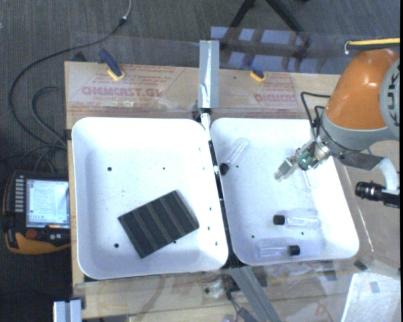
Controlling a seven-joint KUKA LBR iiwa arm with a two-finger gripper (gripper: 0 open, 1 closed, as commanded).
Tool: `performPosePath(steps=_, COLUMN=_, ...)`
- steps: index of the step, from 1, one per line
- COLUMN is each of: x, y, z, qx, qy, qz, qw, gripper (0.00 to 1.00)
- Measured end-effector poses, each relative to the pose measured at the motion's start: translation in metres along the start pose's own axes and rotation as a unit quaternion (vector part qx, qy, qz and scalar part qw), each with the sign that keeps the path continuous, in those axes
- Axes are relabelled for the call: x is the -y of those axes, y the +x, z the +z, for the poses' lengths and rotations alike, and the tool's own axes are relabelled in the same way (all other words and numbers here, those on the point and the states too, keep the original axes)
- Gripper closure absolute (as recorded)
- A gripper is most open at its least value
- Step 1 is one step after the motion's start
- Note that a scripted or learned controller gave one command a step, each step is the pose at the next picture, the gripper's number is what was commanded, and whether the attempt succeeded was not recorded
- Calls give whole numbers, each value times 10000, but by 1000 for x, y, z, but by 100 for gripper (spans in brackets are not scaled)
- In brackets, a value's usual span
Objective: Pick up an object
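My gripper (290, 167) hangs over the upper right part of the right bin (336, 200), pointing left and down from the orange-banded arm (363, 92). Nothing is visibly held in it. Three clear vials with black caps lie in this bin: one (236, 151) near the upper left corner, one (297, 219) below the gripper, and one (277, 251) at the front wall. A black ribbed block (158, 223) lies tilted in the lower middle of the left bin (94, 153).
A metal post (208, 72) stands at the back where the two bins meet. Blue and yellow clamps (110, 62) hold the wooden board behind the bins. A teach pendant (37, 210) lies on the floor to the left.
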State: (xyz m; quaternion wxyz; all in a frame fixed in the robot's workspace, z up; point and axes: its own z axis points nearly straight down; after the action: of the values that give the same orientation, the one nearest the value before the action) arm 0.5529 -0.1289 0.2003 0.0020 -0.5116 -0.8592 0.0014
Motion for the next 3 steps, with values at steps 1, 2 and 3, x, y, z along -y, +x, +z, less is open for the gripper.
performPosePath(steps=1, x=-57, y=105, z=3, qx=-4, qy=4, qz=-206, qw=9998, gripper=100)
performPosePath(steps=2, x=-101, y=68, z=-95, qx=16, qy=1, qz=-109, qw=9999, gripper=100)
performPosePath(steps=3, x=-147, y=109, z=-37, qx=7, qy=12, qz=193, qw=9998, gripper=100)
